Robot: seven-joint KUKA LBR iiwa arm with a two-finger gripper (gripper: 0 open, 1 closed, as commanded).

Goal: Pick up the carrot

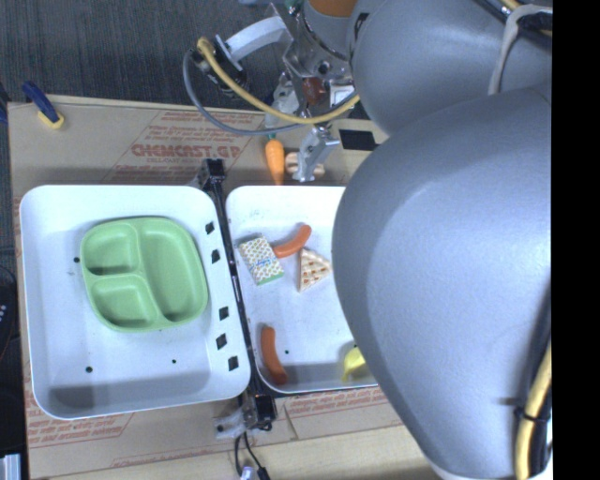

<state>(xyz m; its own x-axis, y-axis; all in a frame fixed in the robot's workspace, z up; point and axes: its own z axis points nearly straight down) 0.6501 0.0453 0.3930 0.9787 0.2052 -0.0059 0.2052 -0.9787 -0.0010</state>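
Carrot: upright on table beyond bins, just left of my gripper; finger state I cannot tell.

Bulky smooth grey arm, orange band, looping yellow and grey cables.

Green tray; sausages, perhaps a cracker.

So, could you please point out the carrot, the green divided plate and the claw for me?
carrot (274, 159): camera view, middle of its orange body.
green divided plate (190, 281): camera view, its right rim.
claw (312, 161): camera view, between its fingertips.
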